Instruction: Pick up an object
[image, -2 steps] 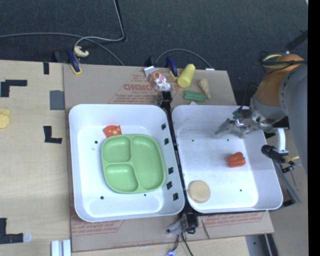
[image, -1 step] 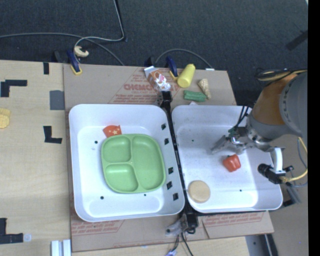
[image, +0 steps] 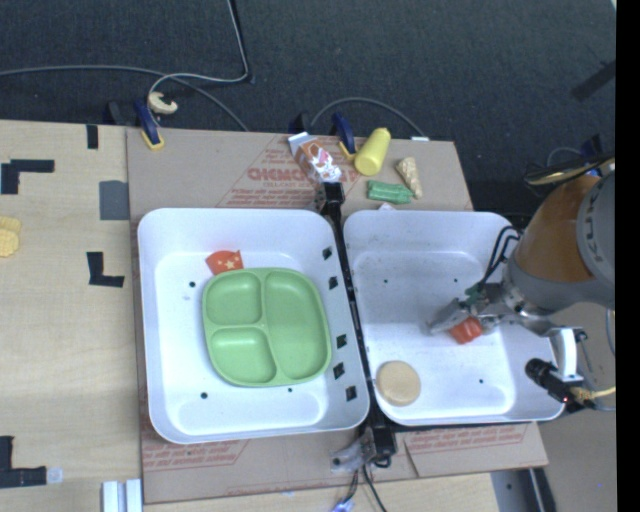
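Observation:
My gripper (image: 452, 320) is low in the right bin (image: 430, 240), reaching in from the right below the orange band of the arm (image: 560, 245). A small red object (image: 467, 331) lies against the gripper's lower side, on or just above the bin floor. Whether it is gripped is hidden at this angle. A round tan disc (image: 398, 382) lies flat near the right bin's front left corner, apart from the gripper.
The left bin (image: 170, 300) holds a green divided plate (image: 266, 326) and a small orange-red piece (image: 224, 262) behind it. Behind the bins on the cardboard lie a yellow bottle-shaped toy (image: 373, 150), a green piece (image: 389, 191) and a small carton (image: 316, 158).

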